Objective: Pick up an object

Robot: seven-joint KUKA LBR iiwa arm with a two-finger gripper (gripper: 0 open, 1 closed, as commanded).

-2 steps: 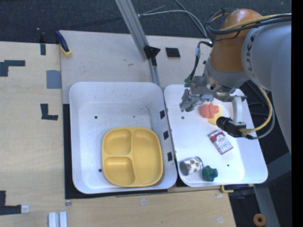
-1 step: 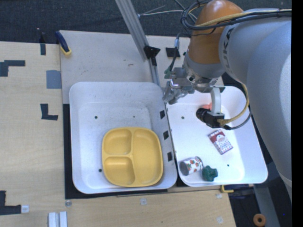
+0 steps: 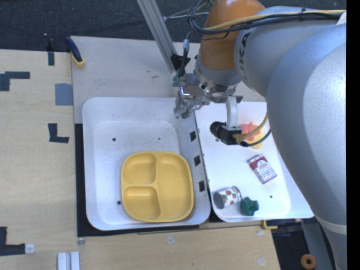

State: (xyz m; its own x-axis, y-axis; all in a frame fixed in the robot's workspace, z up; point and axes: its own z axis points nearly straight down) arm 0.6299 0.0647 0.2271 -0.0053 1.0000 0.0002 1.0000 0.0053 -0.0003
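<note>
My gripper [image 3: 182, 109] hangs over the far end of the wall between the two bins, at the left bin's back right corner. I see nothing held in it. A yellow divided plate [image 3: 157, 185] lies in the near half of the left bin [image 3: 98, 151]. In the right bin [image 3: 225, 162] lie a small red and white packet [image 3: 262, 169], a small patterned cup on its side [image 3: 227, 197] and a green lump [image 3: 249, 207] next to it. An orange thing [image 3: 248, 129] peeks out beside the arm.
The big grey arm [image 3: 304, 94] covers the right bin's far right part. A slanted metal bar [image 3: 157, 24] stands behind the bins. A blue and yellow clamp [image 3: 75, 52] sits at the bench's back left. Dark tape marks lie on the wooden top to the left.
</note>
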